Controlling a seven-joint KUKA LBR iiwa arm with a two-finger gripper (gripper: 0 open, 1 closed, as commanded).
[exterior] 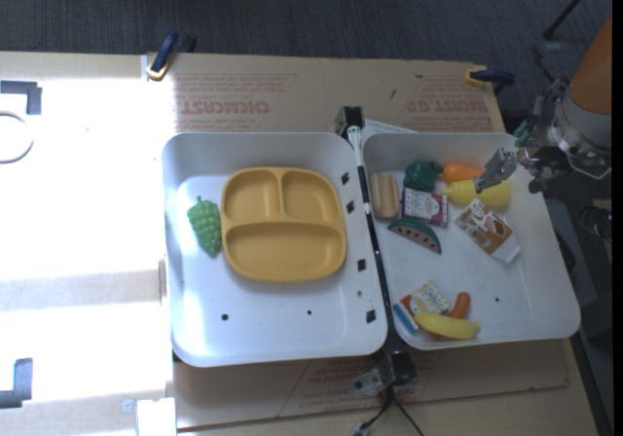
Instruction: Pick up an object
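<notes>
**Claw poised over the far side of the right bin, nothing held**

The table (243, 93) carries two white bins. In the left bin (195, 327) a yellow divided plate (284, 225) is seen, with a green toy grape bunch (204, 225) touching its left rim. The right bin (545, 308) is crowded with small toy foods. The claw (501, 166) is seen at that bin's far right; how wide it stands cannot be told, and nothing is seen between its fingers.

The likeliest target is judged to be the yellow toy (484, 193) just below the claw, beside an orange piece (462, 171). It is expected to be light, hollow plastic, stiff and somewhat slick; a grip across its narrow middle is advised. The flat snack packet (487, 230) nearby would be harder to lift, lying low. A banana (448, 326) lies at the near wall, a watermelon slice (417, 233) toward the left.
</notes>
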